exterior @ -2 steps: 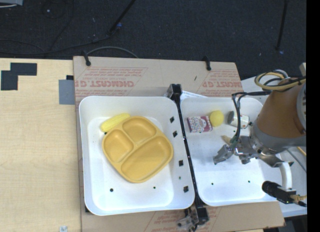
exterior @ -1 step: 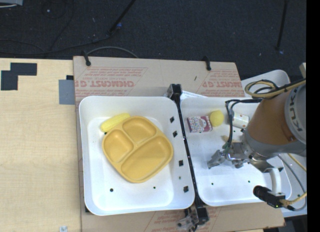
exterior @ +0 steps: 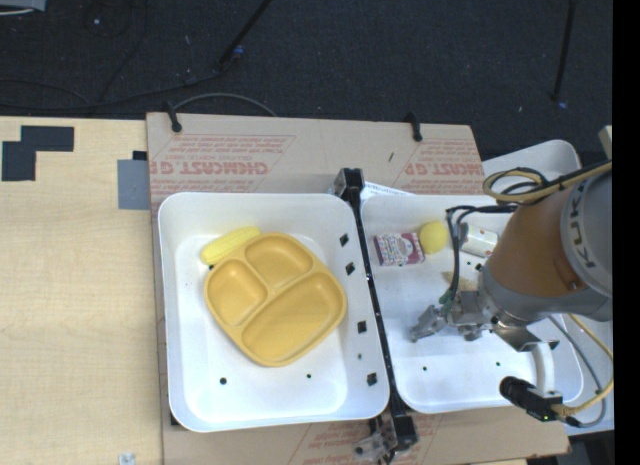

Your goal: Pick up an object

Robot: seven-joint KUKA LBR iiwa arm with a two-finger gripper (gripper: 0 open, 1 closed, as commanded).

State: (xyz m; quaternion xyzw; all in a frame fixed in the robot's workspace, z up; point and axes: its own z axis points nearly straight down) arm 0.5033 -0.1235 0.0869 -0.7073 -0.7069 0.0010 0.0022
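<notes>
Right now the end effector [exterior: 428, 325] sits low over the floor of the right bin [exterior: 440, 393], centre-right of the frame, and whether it is spread or closed cannot be told; nothing shows in its hold. Nearest candidates, a small pink packet [exterior: 398, 248] and a yellow ball [exterior: 434, 237], lie side by side toward the frame's top, up and slightly left of it. Far left, a yellow divided tray [exterior: 276, 298] and corn cob [exterior: 229, 244] rest in the left bin [exterior: 200, 393].

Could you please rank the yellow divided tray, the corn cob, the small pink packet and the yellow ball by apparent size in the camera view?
1. yellow divided tray
2. corn cob
3. small pink packet
4. yellow ball, close to the packet, so the last two are uncertain.
</notes>
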